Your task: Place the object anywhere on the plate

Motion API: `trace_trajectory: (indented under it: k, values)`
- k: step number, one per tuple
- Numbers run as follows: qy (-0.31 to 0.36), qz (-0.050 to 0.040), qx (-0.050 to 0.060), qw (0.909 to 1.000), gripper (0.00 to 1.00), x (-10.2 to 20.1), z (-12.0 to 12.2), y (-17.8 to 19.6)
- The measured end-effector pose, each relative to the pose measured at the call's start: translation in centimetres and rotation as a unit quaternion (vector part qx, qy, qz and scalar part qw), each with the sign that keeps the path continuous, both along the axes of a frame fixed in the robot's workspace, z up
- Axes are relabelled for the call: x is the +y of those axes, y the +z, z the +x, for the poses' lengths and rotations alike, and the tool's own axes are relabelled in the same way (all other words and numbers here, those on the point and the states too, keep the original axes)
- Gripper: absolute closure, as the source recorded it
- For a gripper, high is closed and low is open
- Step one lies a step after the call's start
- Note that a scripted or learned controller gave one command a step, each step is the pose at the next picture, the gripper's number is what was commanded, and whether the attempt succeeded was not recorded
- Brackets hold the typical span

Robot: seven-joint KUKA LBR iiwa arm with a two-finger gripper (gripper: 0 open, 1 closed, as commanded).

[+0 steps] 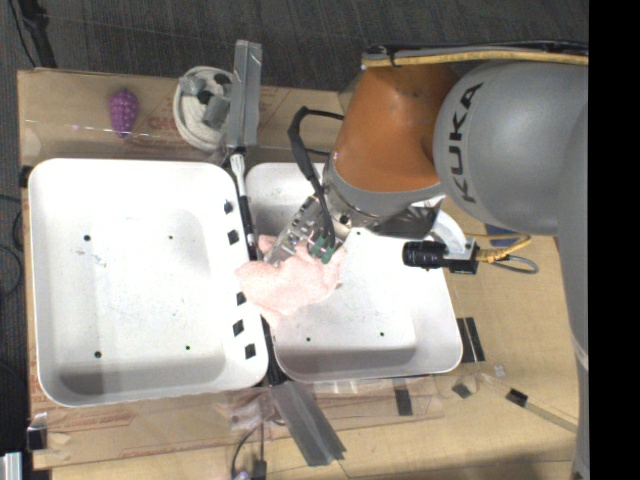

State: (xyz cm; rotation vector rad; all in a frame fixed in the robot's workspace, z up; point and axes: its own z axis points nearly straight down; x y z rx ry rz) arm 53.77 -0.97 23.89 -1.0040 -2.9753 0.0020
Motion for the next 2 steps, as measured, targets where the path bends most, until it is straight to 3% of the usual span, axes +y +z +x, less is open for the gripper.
trace_trajectory:
  k: [1, 2]
  values:
    - [0.201, 0.0002, -0.001, 0.9797, 1.00, 5.3, -0.2, 0.6]
    - [0.323, 0.0005, 0.001, 0.9465, 1.00, 10.2, -0.7, -0.6]
